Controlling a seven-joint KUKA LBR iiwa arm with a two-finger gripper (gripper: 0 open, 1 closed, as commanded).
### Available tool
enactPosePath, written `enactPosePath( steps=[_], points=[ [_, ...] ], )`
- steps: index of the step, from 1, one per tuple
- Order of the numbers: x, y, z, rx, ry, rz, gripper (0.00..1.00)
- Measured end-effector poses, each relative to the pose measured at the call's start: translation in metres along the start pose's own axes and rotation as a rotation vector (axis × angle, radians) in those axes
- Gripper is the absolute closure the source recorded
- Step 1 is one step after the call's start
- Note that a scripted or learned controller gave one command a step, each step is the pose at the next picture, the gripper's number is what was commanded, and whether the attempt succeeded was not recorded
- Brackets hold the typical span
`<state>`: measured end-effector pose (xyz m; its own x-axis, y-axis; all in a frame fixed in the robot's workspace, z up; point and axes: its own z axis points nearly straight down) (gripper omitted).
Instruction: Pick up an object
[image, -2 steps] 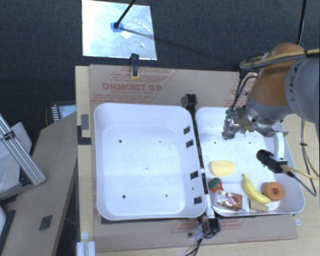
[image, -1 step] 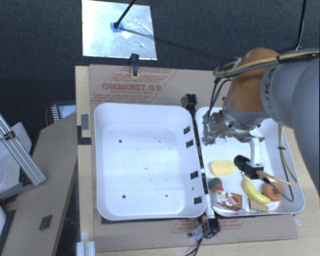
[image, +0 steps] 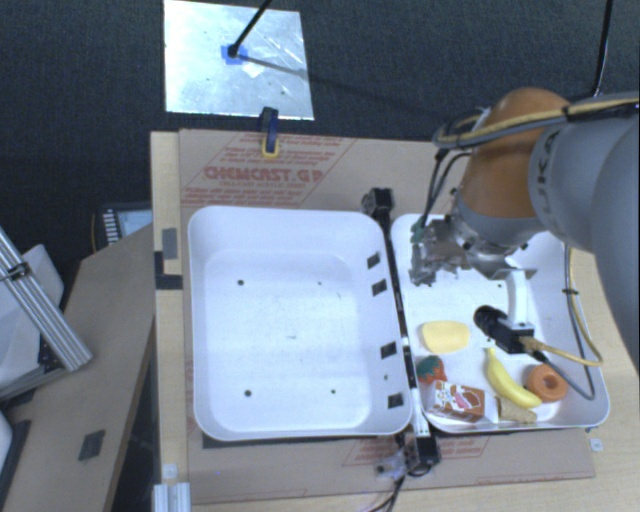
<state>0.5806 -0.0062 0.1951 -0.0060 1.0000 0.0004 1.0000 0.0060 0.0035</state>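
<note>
White bins, two; right bin: one banana, one yellow disc, one orange ring; pincer state unclear.

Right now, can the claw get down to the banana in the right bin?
Probably yes. The banana lies uncovered near the bin's front, the claw hangs above the same bin's back half, and nothing stands between them.

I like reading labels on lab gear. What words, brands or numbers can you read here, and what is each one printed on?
"CHEMCAST GP", in red, on the brown board under the bins.
More red print on the same board, above that line and along the front edge: too small to read.
Dark letters on the grey arm: cut off, unreadable.
Small red packet in the right bin: its print is too blurred to read.
</note>
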Motion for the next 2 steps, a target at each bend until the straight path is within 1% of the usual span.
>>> enactPosePath(
  steps=[1, 2],
  points=[
    [0.082, 0.029, 0.011, 0.0, 0.002, -0.006, 1.0],
    [0.191, 0.073, 0.027, -0.002, 0.004, -0.008, 1.0]
  ],
)
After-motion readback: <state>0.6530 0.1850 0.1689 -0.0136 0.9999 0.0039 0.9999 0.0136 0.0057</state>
